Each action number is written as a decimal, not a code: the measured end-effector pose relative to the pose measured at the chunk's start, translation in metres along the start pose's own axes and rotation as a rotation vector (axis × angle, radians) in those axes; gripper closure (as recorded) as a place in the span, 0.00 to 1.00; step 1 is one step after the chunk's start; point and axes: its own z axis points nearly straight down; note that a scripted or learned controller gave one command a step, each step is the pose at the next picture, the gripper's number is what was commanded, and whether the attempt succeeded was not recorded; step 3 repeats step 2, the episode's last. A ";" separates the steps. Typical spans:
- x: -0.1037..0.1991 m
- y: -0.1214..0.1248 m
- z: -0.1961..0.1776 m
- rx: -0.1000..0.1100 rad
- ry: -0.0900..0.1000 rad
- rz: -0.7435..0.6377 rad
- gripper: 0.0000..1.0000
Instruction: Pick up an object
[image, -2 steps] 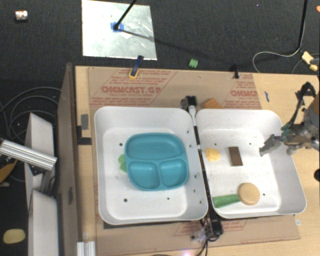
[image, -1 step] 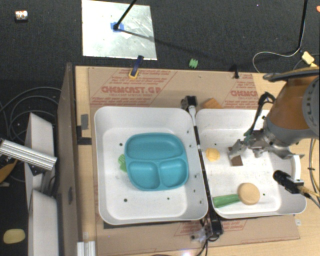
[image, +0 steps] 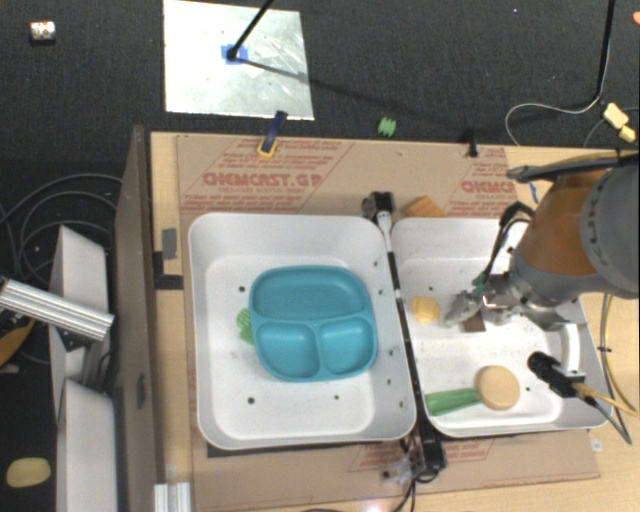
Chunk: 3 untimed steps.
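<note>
Gripper (image: 470, 312): finger state cannot be told; hovers right of yellow piece (image: 426, 310) (right bin (image: 440, 240)). Risk: closing short, missing it.

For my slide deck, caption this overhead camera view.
Pincer hovers in the right bin near a yellow piece; blue tray fills the left.

Smooth matt plastic teal tray (image: 312, 322), glossy white plastic bins (image: 215, 300), printed brown cardboard sheet (image: 300, 175).
</note>
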 end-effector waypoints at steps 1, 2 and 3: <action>0.000 0.001 -0.013 -0.004 -0.001 -0.001 1.00; 0.064 0.048 -0.109 -0.014 0.000 -0.011 1.00; 0.064 0.048 -0.109 -0.014 0.000 -0.011 1.00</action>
